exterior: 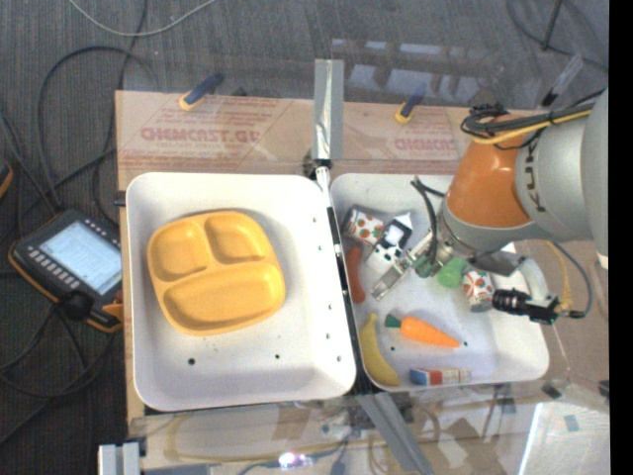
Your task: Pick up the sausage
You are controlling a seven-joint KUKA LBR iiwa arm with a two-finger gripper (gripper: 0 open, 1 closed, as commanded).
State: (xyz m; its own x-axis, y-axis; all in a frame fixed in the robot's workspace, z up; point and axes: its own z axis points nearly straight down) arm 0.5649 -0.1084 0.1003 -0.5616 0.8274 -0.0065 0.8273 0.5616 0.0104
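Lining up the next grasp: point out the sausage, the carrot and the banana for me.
sausage (354,274), camera view, middle of its reddish-brown length.
carrot (432,333), camera view, middle of its orange body.
banana (373,351), camera view, middle of its yellow curve.

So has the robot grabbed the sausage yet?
Not yet. The sausage lies against the left wall of the right bin, with nothing touching it. The gripper is down in that bin just right of it, with nothing between its fingers. So reaching looks done; closing on the sausage and lifting it are left. The yellow plate sits in the left bin.
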